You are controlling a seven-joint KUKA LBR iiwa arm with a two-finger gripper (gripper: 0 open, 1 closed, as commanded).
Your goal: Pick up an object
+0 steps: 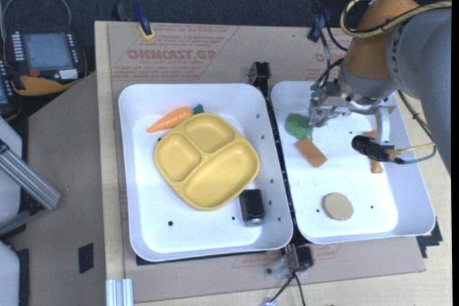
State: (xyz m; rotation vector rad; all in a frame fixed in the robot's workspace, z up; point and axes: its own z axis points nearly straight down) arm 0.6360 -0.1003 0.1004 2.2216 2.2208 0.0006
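A grey KUKA arm (423, 46) with an orange band reaches in from the right of the frame, its gripper (320, 113) lowered over the upper left corner of the right bin (412, 215). The metal claw hangs directly above and beside 1 green object (297, 126) lying near that bin's left wall; whether the claw is spread or pressed together cannot be told from this angle, and nothing is visibly pinched between its tips.

2 shallow white bins sit side by side on a tan board in the middle of the frame. The right bin also holds 1 orange-brown block (311, 152) just below the green object, 1 round tan disc (338, 206) toward the lower middle, and 1 small orange piece (375, 165) to the right of centre, partly hidden by a black fitting and cable on the arm.

The left bin (136, 226) holds 3 things: 1 yellow divided plate (207, 161) with 3 compartments, lying across the centre; 1 toy carrot (169, 119) touching the plate's upper left edge, its green top pointing right; and 1 small black box (252, 206) just beside the plate's lower right edge.

1 handheld control pendant (44, 57) with a screen rests at the upper left of the frame, off the board.
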